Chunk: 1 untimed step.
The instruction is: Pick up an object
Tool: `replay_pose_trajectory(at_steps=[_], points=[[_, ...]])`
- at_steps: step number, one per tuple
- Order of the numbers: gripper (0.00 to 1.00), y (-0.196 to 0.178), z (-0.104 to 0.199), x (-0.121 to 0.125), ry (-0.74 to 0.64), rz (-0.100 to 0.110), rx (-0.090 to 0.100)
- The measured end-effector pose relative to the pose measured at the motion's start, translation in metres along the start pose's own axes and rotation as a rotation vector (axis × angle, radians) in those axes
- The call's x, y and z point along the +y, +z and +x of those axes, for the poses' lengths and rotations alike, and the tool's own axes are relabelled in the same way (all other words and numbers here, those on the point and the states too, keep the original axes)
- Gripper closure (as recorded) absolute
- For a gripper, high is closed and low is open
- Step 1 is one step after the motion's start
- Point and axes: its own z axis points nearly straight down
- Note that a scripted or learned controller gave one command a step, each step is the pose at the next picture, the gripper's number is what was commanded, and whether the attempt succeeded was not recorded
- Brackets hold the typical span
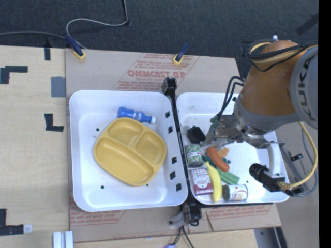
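Observation:
My gripper [216, 137] hangs low over the middle of the right bin [258, 203], just above an orange carrot-like toy [218, 159]. Left of it lie a small black object [195, 134] and a green can [194, 155]. Toward the bin's front edge sit a yellow banana [215, 184], a green vegetable piece [227, 177], a red packet [200, 182] and a small jar [237, 192]. The arm's bulk hides the back right of this bin.
The left bin [83, 190] holds a yellow divided plate [130, 151] and a blue bottle [134, 114] behind it. A black divider clamp [169, 86] sits between the bins. Cardboard and a cable lie beyond.

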Motion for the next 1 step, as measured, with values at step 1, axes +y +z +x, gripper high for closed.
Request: replay_pose_trajectory(at_steps=[1], points=[[1.0,0.0003,-0.0075,0.0,0.001,-0.001,0.0]])
